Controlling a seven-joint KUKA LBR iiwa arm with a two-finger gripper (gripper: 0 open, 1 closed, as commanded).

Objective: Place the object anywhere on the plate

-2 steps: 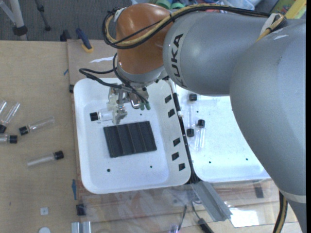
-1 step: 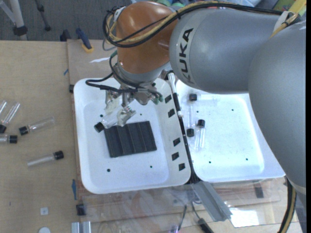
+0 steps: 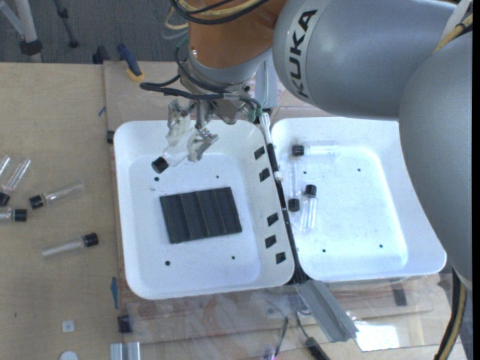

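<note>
Above the left bin [image 3: 135, 223], the hand [image 3: 187, 142] grips a partly hidden vial [image 3: 166, 158].

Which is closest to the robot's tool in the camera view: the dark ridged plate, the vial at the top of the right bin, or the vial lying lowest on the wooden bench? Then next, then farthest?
From the tool:
1. Dark ridged plate, left bin, just below the tool.
2. Vial at the top of the right bin, off to the side.
3. Lowest vial on the wooden bench, outside the bins, farthest.

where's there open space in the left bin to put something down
Bare floor lies below and right of the ribbed black plate, toward the white left bin front rim. Crowded at the back: the gripper hovers by a clear black-capped vial.
</note>
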